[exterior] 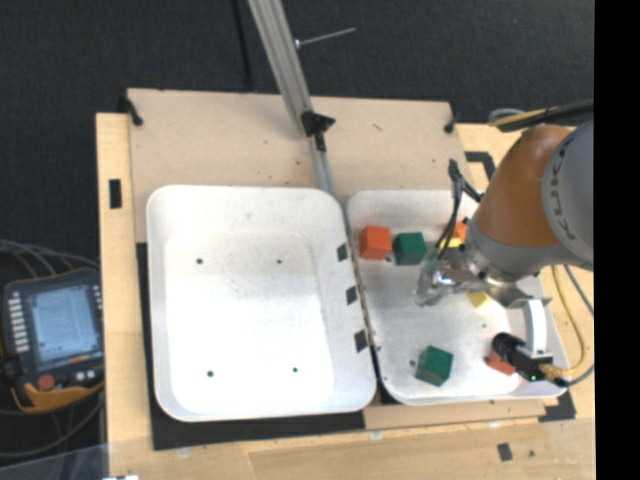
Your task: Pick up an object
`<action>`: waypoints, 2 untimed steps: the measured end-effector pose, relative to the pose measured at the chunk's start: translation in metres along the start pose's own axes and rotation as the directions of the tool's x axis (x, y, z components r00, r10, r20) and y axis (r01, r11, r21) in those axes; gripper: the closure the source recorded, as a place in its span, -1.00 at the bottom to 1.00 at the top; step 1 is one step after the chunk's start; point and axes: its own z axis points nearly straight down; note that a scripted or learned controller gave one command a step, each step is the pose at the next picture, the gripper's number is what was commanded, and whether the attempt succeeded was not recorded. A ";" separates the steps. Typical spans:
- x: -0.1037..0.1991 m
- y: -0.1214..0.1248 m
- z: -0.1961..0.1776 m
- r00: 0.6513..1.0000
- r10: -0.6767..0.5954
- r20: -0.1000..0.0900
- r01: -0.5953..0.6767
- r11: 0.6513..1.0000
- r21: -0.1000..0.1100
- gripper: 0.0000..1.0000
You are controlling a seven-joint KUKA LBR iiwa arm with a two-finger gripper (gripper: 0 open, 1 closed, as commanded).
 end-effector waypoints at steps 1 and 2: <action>-0.007 0.004 -0.045 1.000 0.000 0.000 0.000 1.000 0.001 1.00; -0.008 0.006 -0.099 1.000 -0.001 0.000 0.001 1.000 0.000 1.00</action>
